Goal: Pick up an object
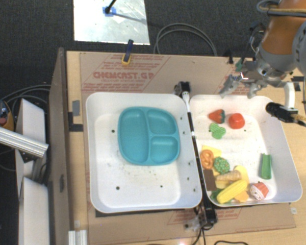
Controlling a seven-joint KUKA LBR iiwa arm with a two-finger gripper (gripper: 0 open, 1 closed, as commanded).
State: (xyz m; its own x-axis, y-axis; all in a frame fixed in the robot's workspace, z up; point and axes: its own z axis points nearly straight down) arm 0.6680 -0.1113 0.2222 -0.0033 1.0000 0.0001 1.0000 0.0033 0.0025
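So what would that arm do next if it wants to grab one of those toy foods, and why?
Probably drop down and a little forward toward the red tomato. The gripper sits above the right bin's far edge with nothing between its fingers, and the tomato lies just below it with bare floor around it, while the corn and its neighbours are crowded together in the near corner.

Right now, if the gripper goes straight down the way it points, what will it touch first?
Probably bare floor at the far end of the right bin. The gripper hovers above that rim area; the red tomato lies nearer the camera, likely off its line, though depth is unclear.
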